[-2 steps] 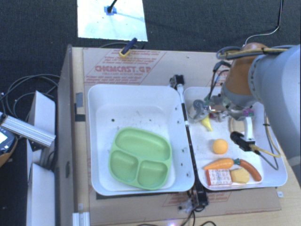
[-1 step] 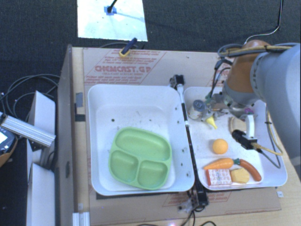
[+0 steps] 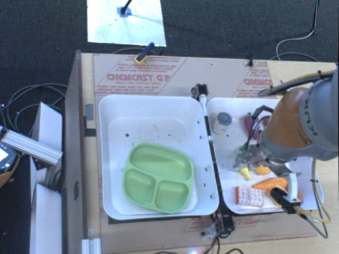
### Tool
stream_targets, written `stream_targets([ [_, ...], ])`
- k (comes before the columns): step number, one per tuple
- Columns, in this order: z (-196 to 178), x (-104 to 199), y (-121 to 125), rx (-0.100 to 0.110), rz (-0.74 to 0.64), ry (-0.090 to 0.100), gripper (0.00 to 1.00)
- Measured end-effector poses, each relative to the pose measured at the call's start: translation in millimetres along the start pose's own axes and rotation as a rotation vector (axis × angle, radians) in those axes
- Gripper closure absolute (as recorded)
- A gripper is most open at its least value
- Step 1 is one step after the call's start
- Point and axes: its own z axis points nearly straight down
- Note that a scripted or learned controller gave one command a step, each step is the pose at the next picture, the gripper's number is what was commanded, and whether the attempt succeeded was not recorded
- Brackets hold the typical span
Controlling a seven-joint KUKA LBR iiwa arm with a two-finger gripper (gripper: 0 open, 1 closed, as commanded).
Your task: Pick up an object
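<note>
The tool [image 3: 244, 156] hangs low in the right bin [image 3: 229, 205]; I cannot tell its state. Crowding it: a yellow piece [image 3: 245, 172], an orange carrot [image 3: 270, 183], a red-white packet [image 3: 249, 196] (nearest). A green divided tray [image 3: 158, 178] sits in the left bin [image 3: 111, 142]

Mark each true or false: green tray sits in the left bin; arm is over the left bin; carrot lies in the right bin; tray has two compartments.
1. The green tray sits in the left bin. True.
2. The arm is over the left bin. False: it is over the right bin.
3. The carrot lies in the right bin. True.
4. The tray has two compartments. False: it has three.
</note>
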Motion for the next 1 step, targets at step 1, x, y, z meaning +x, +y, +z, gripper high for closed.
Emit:
stream_targets([
  [1,-100.9,63.0,49.9,-0.004,-0.003,0.001,1.0],
])
